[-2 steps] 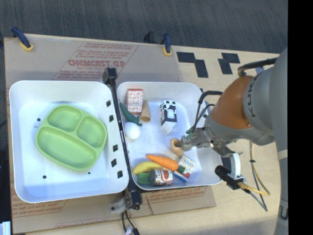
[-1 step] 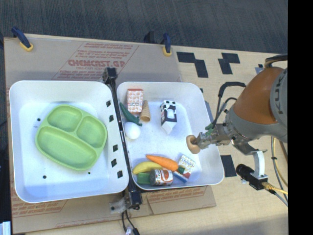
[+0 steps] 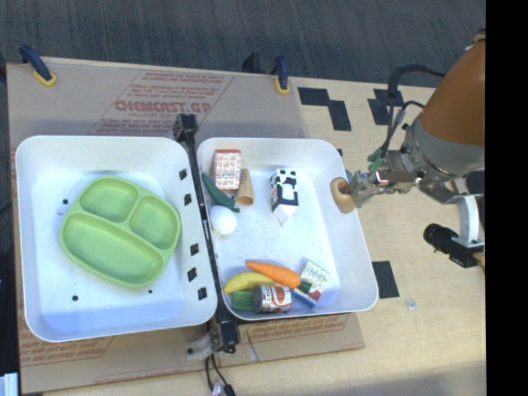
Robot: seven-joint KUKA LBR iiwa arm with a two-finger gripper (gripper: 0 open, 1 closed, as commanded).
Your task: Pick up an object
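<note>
Nearest the camera, along the front wall of the right-hand shallow white bin [image 3: 356,258], lay a cluster of small items: a yellow plastic banana [image 3: 245,281], an orange toy carrot [image 3: 275,272], a red-labelled tin can [image 3: 272,299] and a small blue-and-white packet [image 3: 314,274], all touching or overlapping; proceeding from the left, the left-hand white bin [image 3: 37,246] held a green three-compartment plastic plate [image 3: 120,229], lying flat near its centre; a black divider strip [image 3: 198,221] ran between the two bins; in the right-hand bin's rear half stood a red-and-white snack box [image 3: 227,169], a tan cone [image 3: 246,188], a white egg-shaped ball [image 3: 223,219] and a black-and-white patterned carton [image 3: 285,195], set near one another but mostly apart.

At the far right, the two-finger gripper [image 3: 351,192] hung over the right bin's right rim; a small tan rounded object [image 3: 341,195], pale brown and smooth-looking, sat at the fingertips, just above the rim; whether the fingers clamped it or merely stood beside it could not be told, nor could their opening.

Judged from this, the pick was at its grasp-or-lift stage; the next move called for confirming the hold, then raising the object clear of the rim without knocking it.
</note>
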